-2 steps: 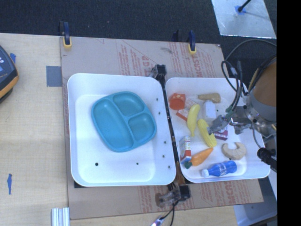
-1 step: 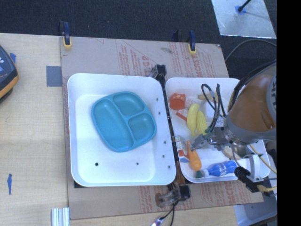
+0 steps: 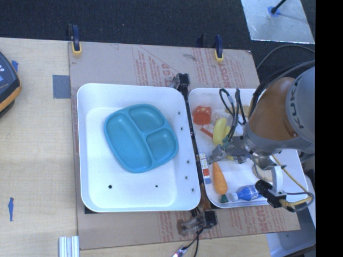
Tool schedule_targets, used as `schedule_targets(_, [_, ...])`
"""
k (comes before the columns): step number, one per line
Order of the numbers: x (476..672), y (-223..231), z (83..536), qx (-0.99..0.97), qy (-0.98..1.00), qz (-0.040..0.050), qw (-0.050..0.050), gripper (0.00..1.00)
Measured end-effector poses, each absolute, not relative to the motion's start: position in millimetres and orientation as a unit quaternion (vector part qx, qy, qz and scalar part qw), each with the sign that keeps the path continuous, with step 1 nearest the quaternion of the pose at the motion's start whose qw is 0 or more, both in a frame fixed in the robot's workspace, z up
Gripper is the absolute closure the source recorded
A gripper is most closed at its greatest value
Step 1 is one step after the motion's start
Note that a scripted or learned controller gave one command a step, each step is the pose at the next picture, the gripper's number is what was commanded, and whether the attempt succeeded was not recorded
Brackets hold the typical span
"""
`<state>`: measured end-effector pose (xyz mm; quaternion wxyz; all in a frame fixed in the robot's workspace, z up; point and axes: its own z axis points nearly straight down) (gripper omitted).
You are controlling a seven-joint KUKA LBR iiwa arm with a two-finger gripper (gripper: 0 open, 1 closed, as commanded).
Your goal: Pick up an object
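Note:
The right bin (image 3: 199,96) holds a red block (image 3: 202,115), a yellow piece (image 3: 220,131), an orange carrot (image 3: 219,179) and a small blue and white bottle (image 3: 247,193). My gripper (image 3: 228,153) hangs low over the middle of this bin, just below the yellow piece and above right of the carrot. The grey and orange arm (image 3: 273,114) covers the right half of the bin. I see no object lifted with the gripper.
The left bin (image 3: 96,194) holds a blue divided plate (image 3: 140,137). A dark device (image 3: 6,84) lies at the bench's left edge. Clamps (image 3: 218,47) hold the cardboard sheet under the bins. Cables (image 3: 231,103) loop beside the arm.

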<state>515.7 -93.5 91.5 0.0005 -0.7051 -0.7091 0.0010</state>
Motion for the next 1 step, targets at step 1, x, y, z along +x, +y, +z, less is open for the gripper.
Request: schedule_targets(1, [574.0,-99.3,91.9,-0.706,-0.708,0.0005,0.001,0.00])
